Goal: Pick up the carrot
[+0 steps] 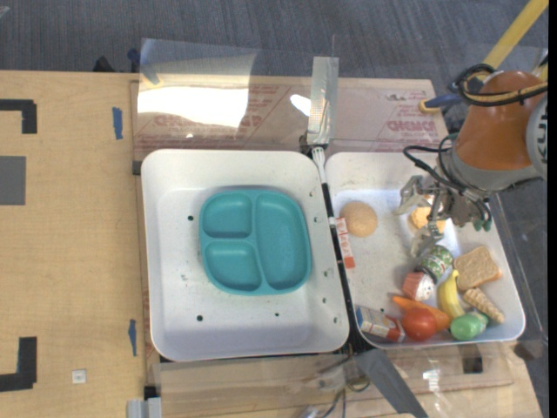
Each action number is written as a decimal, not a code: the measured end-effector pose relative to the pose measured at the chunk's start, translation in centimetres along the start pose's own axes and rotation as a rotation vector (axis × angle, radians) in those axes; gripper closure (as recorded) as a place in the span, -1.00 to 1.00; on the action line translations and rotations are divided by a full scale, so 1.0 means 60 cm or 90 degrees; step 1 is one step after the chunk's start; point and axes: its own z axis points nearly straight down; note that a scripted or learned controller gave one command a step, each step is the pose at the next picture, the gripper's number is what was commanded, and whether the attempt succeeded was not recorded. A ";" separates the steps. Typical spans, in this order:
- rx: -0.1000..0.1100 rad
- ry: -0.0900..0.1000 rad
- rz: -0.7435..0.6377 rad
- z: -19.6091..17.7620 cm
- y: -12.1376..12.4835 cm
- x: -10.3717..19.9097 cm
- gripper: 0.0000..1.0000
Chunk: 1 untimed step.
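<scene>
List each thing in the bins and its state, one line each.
tool: above the right bin, over a yellowish item
carrot: lying flat, untouched
teal tray: upright in the left bin
tomato: resting beside the carrot
banana: lying among the food
can: on its side

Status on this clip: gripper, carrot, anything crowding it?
Gripper over right bin's upper part, short of carrot. Carrot low in bin. Tomato, banana and can crowd it.
</scene>
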 end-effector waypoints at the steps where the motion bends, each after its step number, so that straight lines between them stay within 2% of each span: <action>1: 0.002 -0.009 -0.002 -0.025 0.002 -0.008 1.00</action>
